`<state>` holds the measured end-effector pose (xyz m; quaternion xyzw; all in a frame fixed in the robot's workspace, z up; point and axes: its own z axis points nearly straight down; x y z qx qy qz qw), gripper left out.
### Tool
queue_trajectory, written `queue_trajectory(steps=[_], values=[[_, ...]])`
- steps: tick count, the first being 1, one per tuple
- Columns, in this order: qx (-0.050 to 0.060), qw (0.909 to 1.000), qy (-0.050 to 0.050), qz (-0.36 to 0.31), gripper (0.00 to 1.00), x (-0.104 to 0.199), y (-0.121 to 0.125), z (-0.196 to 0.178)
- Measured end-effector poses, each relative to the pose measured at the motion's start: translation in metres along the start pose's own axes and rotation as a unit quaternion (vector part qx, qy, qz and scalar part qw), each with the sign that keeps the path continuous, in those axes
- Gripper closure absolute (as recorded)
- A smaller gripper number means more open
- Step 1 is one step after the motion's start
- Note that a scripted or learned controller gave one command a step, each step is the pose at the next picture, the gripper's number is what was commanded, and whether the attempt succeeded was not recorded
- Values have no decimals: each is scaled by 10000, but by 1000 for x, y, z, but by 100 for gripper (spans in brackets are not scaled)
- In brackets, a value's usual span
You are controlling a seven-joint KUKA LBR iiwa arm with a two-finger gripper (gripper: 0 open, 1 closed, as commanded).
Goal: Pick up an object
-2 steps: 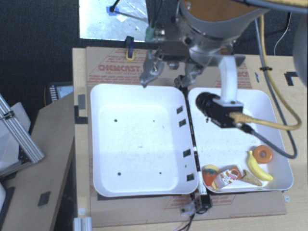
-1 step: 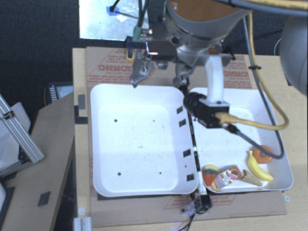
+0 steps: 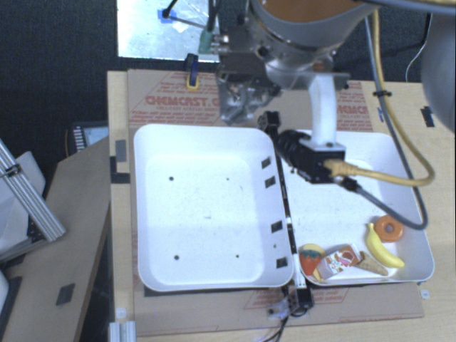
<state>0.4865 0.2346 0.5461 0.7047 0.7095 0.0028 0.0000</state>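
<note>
We are hovering the gripper (image 3: pixel 242 105) at twelve o'clock; its grip state we cannot tell. The banana (image 3: pixel 382 246) is lying at five o'clock, so we are needing a long, centred descent.

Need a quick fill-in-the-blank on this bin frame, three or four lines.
1. The banana lies in the ____ bin.
2. The items sit in that bin's ____ corner, toward the camera.
3. The orange-coloured round item lies right ____ the banana.
4. The cable crossing the right bin is ____.

Missing words: right; near right; beside; yellow
</note>
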Motion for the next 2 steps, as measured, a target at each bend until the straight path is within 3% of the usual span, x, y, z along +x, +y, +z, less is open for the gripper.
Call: queue_trajectory(steps=[1,2], values=[[53,10000,-37,30,100,-1,-1,83],[68,10000,-43,32,100,-1,-2,194]])
